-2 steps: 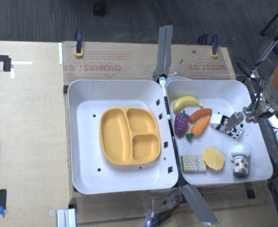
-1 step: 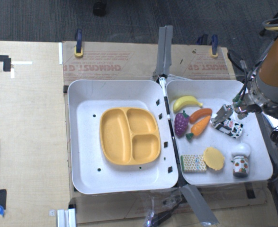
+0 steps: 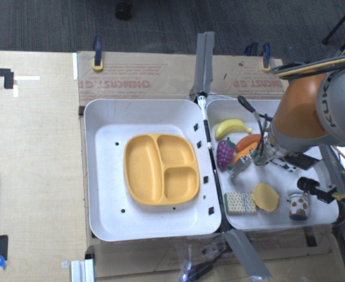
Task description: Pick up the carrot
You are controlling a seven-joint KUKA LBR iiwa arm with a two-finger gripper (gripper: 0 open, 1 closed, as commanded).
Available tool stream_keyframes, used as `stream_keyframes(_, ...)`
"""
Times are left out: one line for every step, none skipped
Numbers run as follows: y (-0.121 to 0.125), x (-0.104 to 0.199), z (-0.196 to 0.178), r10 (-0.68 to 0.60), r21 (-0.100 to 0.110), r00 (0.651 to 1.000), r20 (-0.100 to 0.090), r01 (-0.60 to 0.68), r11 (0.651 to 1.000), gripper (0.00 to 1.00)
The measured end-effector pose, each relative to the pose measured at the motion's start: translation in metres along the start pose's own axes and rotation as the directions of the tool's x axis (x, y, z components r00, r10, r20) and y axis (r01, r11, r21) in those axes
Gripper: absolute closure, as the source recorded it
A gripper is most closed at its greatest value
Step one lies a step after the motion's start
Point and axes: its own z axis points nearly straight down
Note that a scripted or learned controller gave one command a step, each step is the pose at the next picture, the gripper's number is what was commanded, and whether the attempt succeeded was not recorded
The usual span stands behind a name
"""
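The left bin point(image 3: 101, 175) is holding a yellow divided plate point(image 3: 161, 169), while the right bin point(image 3: 325, 216) is holding a banana point(image 3: 231, 127), purple grapes point(image 3: 224, 154), the carrot point(image 3: 246, 144), a wafer point(image 3: 240, 202), a yellow chip point(image 3: 265, 197) and a small jar point(image 3: 298, 206). The carrot is lying between the banana and the grapes, and the jaws point(image 3: 247, 159) are hovering just beside it; I cannot tell how far apart they are standing.

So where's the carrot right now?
The carrot is in the right bin, near its left side, just below the banana and right of the grapes, with the gripper right beside it.
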Motion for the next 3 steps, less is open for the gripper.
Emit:
stream_keyframes(0.000, -0.001, -0.009, 0.005, -0.001, 1.000, 0.000, -0.005, 1.000, 1.00)
stream_keyframes(0.062, -0.046, 0.000, -0.007, 0.000, 1.000, 0.001, 0.007, 1.000, 1.00)
stream_keyframes(0.043, 0.014, -0.100, 0.108, 0.000, 0.994, 0.001, -0.108, 0.994, 1.00)
